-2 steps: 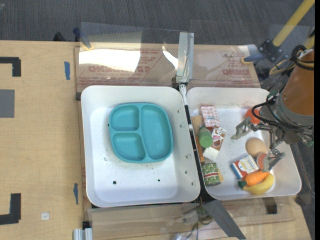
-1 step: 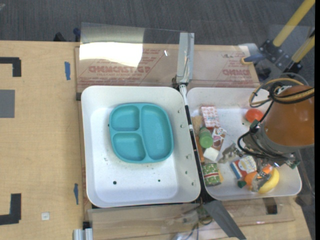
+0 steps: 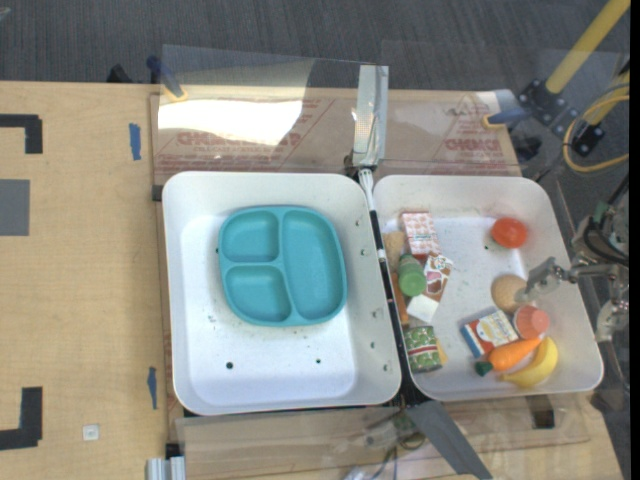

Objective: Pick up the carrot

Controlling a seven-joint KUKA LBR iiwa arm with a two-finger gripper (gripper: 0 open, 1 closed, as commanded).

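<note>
Camera view shows red print on the clear plastic sheets [image 3: 300,128] behind both bins, too faint to read; small cartons in the right white bin [image 3: 570,363] carry coloured labels, also not legible.

Left white bin [image 3: 200,368] holds a teal plastic plate with three compartments [image 3: 283,265], approx. in its centre.

Right bin is crowded. The orange carrot with a green end [image 3: 507,356] lies near the front right corner, tilted, touching the yellow banana [image 3: 537,366] on its right and just beside the small blue-and-white carton [image 3: 486,331] on its left. A pink round thing [image 3: 532,320] and a beige egg-like ball [image 3: 508,291] sit just behind it; a red-orange round fruit [image 3: 510,232] is further back. Along the bin's left wall: red-and-white cartons [image 3: 418,232], a green round piece [image 3: 411,280], a green-and-red carton [image 3: 422,348].

Metal two-finger gripper [image 3: 541,276] is low over the bin, just beside the beige ball, apart from the carrot. Fingers look nearly together w/ nothing between them.
</note>
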